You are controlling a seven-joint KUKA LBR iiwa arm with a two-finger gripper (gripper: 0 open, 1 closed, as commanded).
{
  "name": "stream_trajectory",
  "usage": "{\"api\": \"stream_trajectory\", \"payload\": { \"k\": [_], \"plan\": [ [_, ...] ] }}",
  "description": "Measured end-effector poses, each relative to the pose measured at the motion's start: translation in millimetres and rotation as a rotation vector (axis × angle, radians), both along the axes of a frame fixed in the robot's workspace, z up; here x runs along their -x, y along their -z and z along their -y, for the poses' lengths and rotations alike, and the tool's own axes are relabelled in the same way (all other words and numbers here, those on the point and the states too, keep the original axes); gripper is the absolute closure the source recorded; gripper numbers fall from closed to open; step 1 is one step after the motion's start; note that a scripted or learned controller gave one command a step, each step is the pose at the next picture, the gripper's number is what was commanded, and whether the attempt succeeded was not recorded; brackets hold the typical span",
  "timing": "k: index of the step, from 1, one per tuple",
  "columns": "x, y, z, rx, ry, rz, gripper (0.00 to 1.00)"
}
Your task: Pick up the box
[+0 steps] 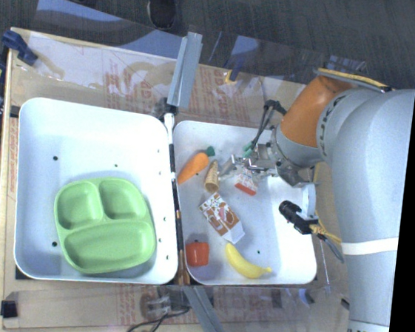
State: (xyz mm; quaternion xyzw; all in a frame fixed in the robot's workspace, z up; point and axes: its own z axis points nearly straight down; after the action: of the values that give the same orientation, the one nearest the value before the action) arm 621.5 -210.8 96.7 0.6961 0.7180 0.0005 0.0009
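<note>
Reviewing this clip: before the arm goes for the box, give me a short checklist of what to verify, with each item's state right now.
1. Box located: ok. It lies flat near the middle of the right bin.
2. Top of the box free: ok. Nothing lies over it.
3. Room around the box: not ok. The cone sits close above it, the tomato and banana close below.
4. Claw lined up over the box: not ok. It is at the bin's upper part, above a small red and white item.
5. Claw carrying nothing: cannot tell.
6. Carrot out of the path: ok, up by the bin's left wall.
</note>
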Motion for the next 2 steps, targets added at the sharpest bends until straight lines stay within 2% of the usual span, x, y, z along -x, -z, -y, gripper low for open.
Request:
{"api": "stream_trajectory", "payload": {
  "k": [1, 2],
  "plan": [
    [6.7, -0.3, -0.9, 0.002, -0.102, 0.004, 0.0],
    [5.5, -12.0, -0.9, 0.004, -0.106, 0.005, 1.0]
  ]
}}
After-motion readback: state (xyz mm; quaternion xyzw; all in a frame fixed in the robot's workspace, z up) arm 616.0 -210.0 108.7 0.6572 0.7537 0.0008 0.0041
